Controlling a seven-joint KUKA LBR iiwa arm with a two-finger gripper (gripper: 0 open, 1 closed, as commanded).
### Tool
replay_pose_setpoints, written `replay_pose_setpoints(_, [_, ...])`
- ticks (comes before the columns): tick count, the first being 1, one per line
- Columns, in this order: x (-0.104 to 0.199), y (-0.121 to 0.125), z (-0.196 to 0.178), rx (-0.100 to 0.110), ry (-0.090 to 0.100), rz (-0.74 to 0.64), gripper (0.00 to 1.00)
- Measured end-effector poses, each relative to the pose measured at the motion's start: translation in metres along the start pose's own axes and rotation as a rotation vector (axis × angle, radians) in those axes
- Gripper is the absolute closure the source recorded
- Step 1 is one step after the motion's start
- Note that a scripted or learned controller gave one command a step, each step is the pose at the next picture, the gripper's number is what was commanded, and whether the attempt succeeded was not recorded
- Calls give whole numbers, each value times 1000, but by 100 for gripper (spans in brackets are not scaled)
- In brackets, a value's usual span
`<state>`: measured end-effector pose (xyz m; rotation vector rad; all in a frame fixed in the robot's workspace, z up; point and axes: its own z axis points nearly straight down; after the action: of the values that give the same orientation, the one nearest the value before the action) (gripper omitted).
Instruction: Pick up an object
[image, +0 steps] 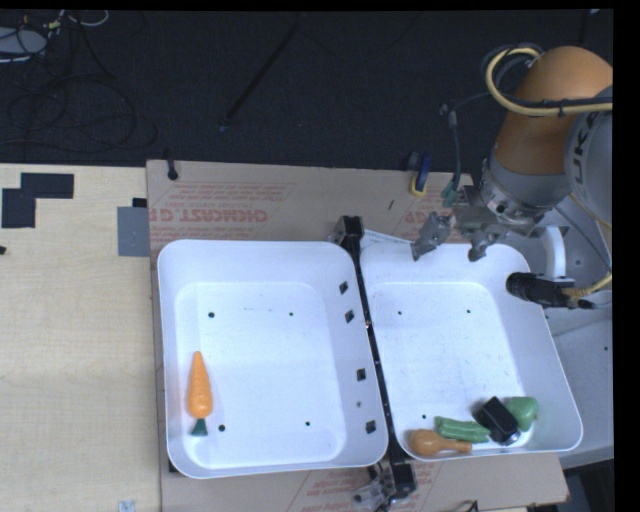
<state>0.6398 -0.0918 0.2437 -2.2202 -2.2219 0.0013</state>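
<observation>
End effector: my end effector (451, 238) hangs at the upper right of the frame, over the far rim of the right bin (560, 370). Its two fingers (424, 242) are spread apart with nothing between them, so it is open and holding nothing.

Arm: my grey arm with its orange band (550, 95) comes in from the right edge, high above the bins.

Left bin: the left bin (175, 300) holds one toy carrot (199, 387), lying lengthwise near its lower left corner, green tip toward the bottom of the frame.

Right bin: a small cluster sits in the lower right corner. An orange pear-shaped piece (437, 443) lies just beside a green pod-like piece (461, 430); a black block (496, 419) rests against a rounded green piece (522, 409). Whether they all touch, I cannot tell.

Counter: both bins sit on a cardboard sheet (260, 200) on the counter (70, 350).

Progress: as I judge it, nothing is picked yet. Every object lies in a bin, and I am well apart from all of them.

Left to do: choose a target, travel over it, descend, close on it and lift.

Nearest choice: the cluster in the right bin is closer to me, but it is crowded against the wall; the carrot lies alone and looks the cleaner grasp.
</observation>
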Motion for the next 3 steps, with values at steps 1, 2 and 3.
replay_pose_setpoints(1, [7,-91,-115,-3,1,1,0])
replay_pose_setpoints(2, [83,-99,-213,-10,3,-9,0])
replay_pose_setpoints(3, [68,-70,-90,14,-1,2,0])
